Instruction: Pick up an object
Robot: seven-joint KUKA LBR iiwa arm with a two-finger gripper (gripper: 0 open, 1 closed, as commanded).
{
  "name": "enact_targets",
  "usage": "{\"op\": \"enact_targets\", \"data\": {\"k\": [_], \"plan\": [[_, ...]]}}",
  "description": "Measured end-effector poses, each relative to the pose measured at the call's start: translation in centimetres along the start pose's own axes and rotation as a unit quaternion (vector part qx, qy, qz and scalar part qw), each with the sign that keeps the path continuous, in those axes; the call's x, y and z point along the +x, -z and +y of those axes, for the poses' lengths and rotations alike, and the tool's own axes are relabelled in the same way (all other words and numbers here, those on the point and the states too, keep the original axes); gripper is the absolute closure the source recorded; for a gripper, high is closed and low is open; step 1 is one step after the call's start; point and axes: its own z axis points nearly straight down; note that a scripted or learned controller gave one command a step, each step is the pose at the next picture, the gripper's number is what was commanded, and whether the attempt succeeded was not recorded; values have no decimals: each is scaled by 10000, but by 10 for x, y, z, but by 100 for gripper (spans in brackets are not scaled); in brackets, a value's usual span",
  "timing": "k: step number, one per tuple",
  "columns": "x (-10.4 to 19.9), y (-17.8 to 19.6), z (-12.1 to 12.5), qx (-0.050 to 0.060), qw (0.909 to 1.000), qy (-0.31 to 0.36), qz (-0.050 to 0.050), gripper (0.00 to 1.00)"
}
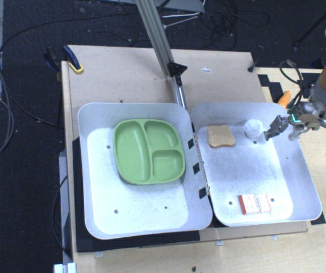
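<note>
Nearest, lower right of frame: small red-and-white box [255, 203] lay flat in the right bin [299, 169]. Left bin [95, 152] held a green divided plate [150, 151]. Farther up the right bin: slice of bread [221, 136], with a small clear cup [253, 128] just beside it. End effector [284, 127] hovered at the bin's upper right edge, near the cup, nothing between its fingers; spread looked wide. Likely approach step, no grasp yet. Next: centre over the cup, descend, close.

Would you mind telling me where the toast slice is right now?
The toast lies in the right bin, near its upper-left corner, left of the small clear cup and well above the red-and-white box.
</note>
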Motion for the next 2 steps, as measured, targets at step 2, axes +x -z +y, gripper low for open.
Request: {"op": "enact_targets", "data": {"k": [2], "plan": [[-5, -43, -2, -4, 10000, -6, -3, 0]]}}
